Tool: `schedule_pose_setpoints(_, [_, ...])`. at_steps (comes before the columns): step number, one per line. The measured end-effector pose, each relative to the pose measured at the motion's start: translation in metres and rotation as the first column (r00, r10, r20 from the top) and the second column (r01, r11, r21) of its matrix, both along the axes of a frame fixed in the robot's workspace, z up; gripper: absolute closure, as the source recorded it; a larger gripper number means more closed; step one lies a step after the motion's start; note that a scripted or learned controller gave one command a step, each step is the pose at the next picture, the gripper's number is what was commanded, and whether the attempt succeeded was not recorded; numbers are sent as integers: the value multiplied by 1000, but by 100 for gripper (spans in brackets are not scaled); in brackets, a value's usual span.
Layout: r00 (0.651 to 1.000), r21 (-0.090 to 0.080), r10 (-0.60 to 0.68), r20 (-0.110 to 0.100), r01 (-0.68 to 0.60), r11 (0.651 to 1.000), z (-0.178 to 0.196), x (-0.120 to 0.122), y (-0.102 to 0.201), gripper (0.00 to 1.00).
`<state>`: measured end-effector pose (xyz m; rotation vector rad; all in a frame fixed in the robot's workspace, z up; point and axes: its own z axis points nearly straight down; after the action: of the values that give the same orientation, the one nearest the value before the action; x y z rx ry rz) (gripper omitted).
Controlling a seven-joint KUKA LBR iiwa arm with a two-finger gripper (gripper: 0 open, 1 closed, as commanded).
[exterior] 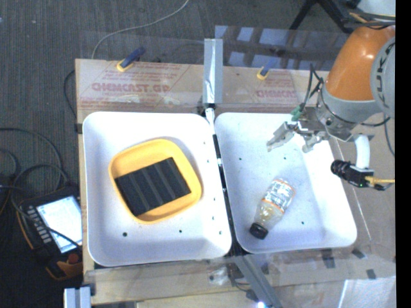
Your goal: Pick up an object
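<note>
Camera view: bench (pixel 148 85) with two white bins (pixel 103 236) on dark carpet (pixel 38 43).

You've got two white bins: left bin (pixel 96 191), right bin (pixel 334 230), touching. Blue clamp (pixel 130 58) and yellow clamp (pixel 264 73) on the backboard, tablet (pixel 54 218) on floor left.

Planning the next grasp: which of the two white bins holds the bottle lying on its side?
The right bin, the one under the gripper. The bottle lies there, black cap toward the front; the left bin holds a yellow tray instead.
</note>
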<state>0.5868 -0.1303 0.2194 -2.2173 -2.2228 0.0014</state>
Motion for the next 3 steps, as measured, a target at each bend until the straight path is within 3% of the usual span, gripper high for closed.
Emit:
schedule_pose_setpoints(1, [997,1,77,-1,-77,997,-115,-32,-6,0])
schedule_pose_setpoints(2, [995,-6,102,21,-102,995,-127,-74,-32,0])
schedule_pose_setpoints(3, [994,-7,103,27,-103,995,-115,-71,-31,100])
